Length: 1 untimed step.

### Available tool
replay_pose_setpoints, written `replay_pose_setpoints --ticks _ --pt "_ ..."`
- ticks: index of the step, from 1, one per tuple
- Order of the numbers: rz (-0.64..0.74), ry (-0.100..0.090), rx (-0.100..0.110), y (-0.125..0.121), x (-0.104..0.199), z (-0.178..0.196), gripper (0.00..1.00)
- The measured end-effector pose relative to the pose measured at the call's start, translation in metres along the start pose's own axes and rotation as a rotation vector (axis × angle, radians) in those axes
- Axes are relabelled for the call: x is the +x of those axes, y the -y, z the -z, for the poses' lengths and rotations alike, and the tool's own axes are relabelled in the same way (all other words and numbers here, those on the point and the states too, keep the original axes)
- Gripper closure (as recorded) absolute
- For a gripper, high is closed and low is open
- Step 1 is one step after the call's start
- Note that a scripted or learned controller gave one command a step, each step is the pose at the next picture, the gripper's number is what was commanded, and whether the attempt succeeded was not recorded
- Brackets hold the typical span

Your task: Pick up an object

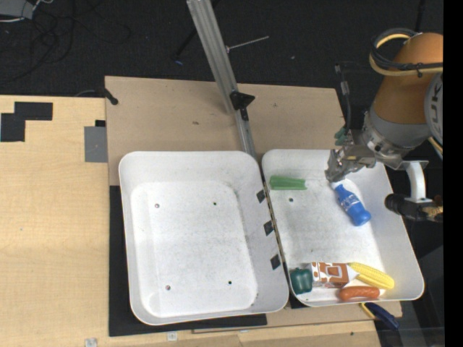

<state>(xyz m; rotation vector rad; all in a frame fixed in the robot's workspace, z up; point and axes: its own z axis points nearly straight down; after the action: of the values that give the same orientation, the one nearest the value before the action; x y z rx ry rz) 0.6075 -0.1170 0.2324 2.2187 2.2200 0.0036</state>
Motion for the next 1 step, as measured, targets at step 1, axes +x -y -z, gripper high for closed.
replay_pose_setpoints --ticks 1 --pt "0.004 -0.003 0.007 0.0093 0.0588 0.0027 1.0"
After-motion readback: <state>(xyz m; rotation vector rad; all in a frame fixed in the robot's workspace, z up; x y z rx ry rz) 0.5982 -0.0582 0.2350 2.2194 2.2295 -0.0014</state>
